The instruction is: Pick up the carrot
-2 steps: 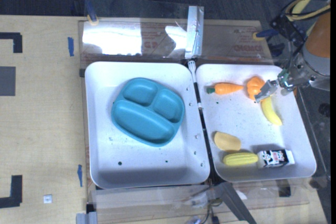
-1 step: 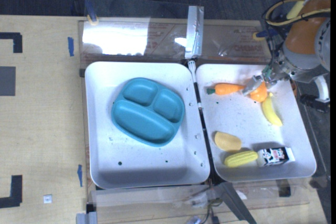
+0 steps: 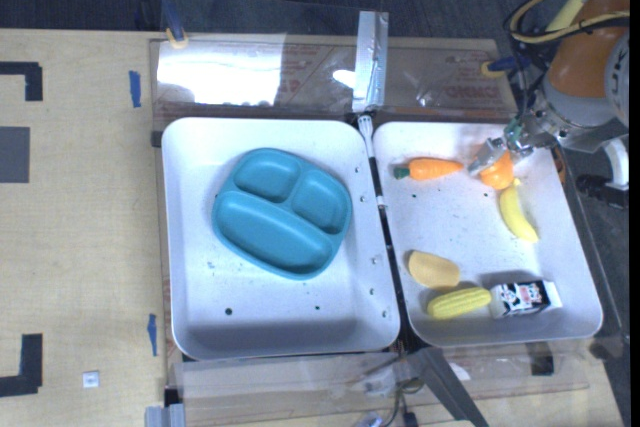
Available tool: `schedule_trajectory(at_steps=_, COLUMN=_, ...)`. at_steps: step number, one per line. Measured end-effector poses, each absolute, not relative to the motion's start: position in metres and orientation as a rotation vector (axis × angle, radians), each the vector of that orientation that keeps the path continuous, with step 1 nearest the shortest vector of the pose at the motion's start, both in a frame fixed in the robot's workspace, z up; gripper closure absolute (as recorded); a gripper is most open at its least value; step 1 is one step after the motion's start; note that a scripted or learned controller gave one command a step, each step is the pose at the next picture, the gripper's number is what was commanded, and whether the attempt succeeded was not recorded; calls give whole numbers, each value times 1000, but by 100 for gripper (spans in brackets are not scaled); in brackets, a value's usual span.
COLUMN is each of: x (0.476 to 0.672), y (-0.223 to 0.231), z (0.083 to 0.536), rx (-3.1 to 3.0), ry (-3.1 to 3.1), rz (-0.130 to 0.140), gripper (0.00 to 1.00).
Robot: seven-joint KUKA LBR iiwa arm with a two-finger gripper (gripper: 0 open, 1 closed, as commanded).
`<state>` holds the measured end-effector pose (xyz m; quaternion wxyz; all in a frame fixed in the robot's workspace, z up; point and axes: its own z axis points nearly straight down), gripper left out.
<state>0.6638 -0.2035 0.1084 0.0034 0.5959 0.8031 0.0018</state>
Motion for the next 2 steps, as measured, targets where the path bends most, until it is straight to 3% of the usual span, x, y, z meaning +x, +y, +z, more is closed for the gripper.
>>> schedule_trajectory(at_steps=1, x=670, y=-157, z=200, rx=1670, ry=2648, rz=7, gripper=100)
schedule_trajectory(at_steps=2, x=631, y=-81, z=196, rx=1487, ry=2767, rz=4, gripper=100)
